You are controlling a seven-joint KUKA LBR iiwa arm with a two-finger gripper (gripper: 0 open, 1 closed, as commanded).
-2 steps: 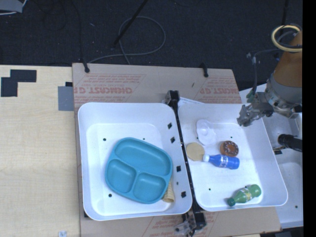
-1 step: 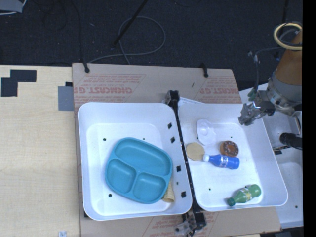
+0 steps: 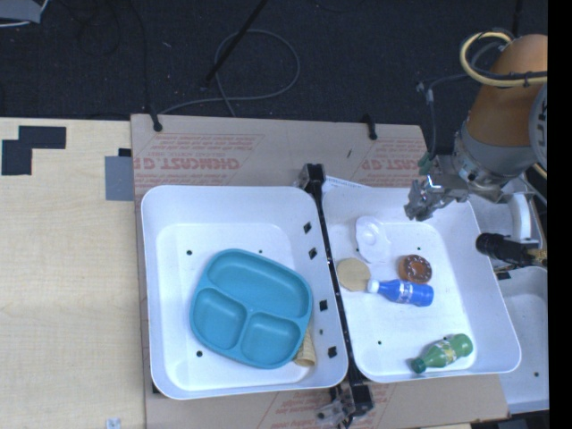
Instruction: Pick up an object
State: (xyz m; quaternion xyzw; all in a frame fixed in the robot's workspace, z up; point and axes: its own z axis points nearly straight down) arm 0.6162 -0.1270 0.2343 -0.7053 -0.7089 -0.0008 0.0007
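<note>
Blue bottle (image 3: 404,291) lies in our right bin (image 3: 487,302). Our gripper (image 3: 420,206) hangs above the bin's back edge; we cannot tell if it's open.

The two bins (image 3: 170,231) look like smooth white plastic with a faint sheen. The blue tray (image 3: 252,307) in the left one is smooth plastic too, softly glossy along its ridges. Under the bins lies a sheet of matt brown cardboard (image 3: 268,150) printed in red. The tabletop (image 3: 63,284) beside it looks like pale wood, matt. The blue bottle (image 3: 407,292) and the green bottle (image 3: 444,353) look like shiny plastic. The arm (image 3: 505,105) has a smooth orange shell, and the gripper (image 3: 429,199) looks like bare grey metal.
</note>
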